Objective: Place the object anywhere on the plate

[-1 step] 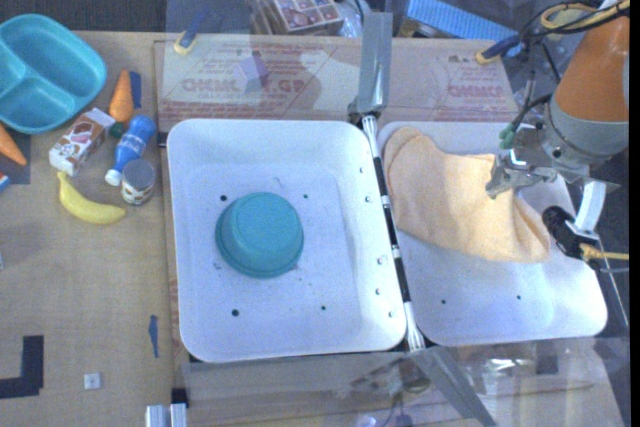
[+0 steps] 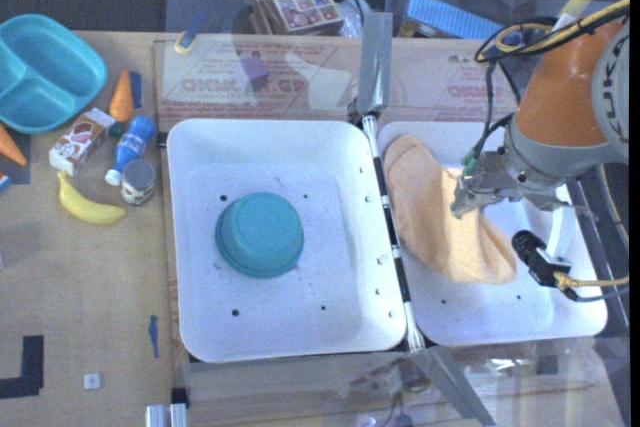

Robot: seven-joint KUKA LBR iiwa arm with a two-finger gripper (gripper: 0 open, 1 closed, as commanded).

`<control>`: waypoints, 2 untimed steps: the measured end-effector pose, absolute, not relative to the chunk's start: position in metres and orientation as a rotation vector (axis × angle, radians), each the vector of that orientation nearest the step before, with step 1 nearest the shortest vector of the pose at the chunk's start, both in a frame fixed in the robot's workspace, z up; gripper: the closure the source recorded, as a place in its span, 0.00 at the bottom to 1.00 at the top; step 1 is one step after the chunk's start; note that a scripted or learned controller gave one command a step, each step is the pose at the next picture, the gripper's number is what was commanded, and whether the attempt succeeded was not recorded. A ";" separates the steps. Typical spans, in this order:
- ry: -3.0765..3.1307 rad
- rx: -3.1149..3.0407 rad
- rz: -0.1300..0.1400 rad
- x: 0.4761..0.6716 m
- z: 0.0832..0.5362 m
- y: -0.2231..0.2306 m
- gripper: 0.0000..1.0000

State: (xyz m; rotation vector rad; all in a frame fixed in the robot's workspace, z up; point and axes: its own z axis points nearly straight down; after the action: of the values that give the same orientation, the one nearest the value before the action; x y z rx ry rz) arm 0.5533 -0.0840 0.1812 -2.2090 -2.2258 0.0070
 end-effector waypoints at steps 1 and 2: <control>-1.928 -2.472 0.011 0.526 0.192 -0.021 1.00; -1.941 -2.468 0.008 0.528 0.249 0.063 1.00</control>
State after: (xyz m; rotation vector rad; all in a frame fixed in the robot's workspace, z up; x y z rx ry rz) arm 0.5277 0.0625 0.2487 -2.4684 -1.9408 0.0081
